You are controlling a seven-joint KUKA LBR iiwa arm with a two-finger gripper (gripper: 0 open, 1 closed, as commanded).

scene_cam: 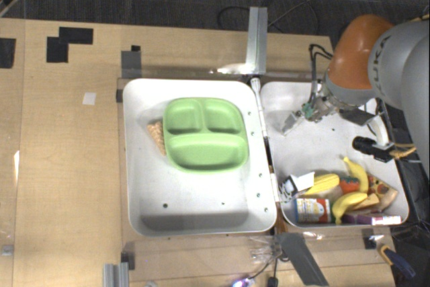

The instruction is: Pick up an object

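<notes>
My arm (376, 57): grey with an orange band, reaching in from the right over the right bin's far half; the wrist hangs above the bin's upper part
My gripper (295, 119): low over the bare floor of the right bin, near its far left corner; too small and blurred for me to say how it stands; I see nothing I could call held
Right bin (316, 158): white and shallow; the objects lie heaped along its near edge, well apart from my gripper
Objects to pick: two bananas (356, 188) curved side by side; a small can (311, 210) with a blue and red label just left of them; a yellow packet (322, 183) above the can; other small items at the right end, too jumbled to name
Left bin (141, 165): white; holds a green divided tray (204, 133) in its far half; a tan textured piece (156, 136) peeks out at the tray's left edge, touching it
Bench (60, 165): pale wood; both bins sit side by side on it
</notes>
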